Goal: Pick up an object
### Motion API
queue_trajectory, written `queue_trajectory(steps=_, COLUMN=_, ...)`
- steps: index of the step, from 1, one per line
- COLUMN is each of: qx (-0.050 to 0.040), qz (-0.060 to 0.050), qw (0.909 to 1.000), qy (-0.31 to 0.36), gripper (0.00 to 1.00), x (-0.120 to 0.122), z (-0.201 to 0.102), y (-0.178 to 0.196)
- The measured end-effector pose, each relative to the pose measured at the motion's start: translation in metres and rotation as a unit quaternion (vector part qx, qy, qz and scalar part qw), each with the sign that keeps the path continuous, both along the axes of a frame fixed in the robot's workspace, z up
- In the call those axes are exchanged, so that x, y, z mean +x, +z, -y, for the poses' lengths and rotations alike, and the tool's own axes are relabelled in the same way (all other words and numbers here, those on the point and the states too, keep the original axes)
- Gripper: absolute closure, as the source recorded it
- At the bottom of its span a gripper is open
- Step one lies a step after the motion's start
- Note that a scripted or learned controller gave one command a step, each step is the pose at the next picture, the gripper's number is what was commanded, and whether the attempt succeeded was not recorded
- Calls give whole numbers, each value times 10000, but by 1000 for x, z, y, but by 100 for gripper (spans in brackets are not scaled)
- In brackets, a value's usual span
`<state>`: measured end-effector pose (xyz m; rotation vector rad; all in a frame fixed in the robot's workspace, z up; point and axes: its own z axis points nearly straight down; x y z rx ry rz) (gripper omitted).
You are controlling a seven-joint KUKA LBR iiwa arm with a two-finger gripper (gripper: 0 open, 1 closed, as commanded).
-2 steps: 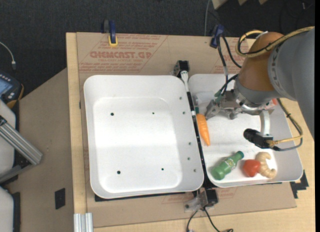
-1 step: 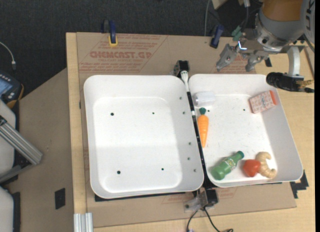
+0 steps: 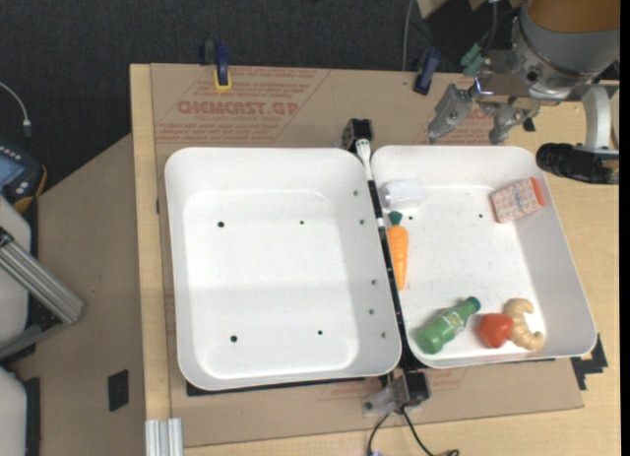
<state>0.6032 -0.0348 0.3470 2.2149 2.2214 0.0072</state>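
My gripper (image 3: 475,124) hangs over the far rim of the right bin (image 3: 551,247), its two grey fingers spread apart and nothing between them. Inside that bin lie an orange carrot (image 3: 398,253) along the left wall, a small white object (image 3: 402,191) just above it, and a pink packet (image 3: 517,200) at the right. Near the front edge sit a green bottle (image 3: 446,325), a red pepper-like piece (image 3: 495,329) and a tan curled piece (image 3: 527,324). All these things rest well below and in front of the gripper.
The left bin (image 3: 276,267) sits beside the right one, with a black divider clamp (image 3: 357,135) at their far joint. Blue clamps (image 3: 219,58) hold the cardboard base. A black cylinder (image 3: 571,162) juts in at the right edge.
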Motion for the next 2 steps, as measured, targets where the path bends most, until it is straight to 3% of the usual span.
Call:
queue_trajectory(steps=1, qx=3, qz=-46, qw=10000, qy=-32, gripper=0, x=-67, z=26, y=8)
queue_trajectory(steps=2, qx=7, qz=-120, qw=9999, qy=-47, gripper=0, x=-99, z=66, y=-143)
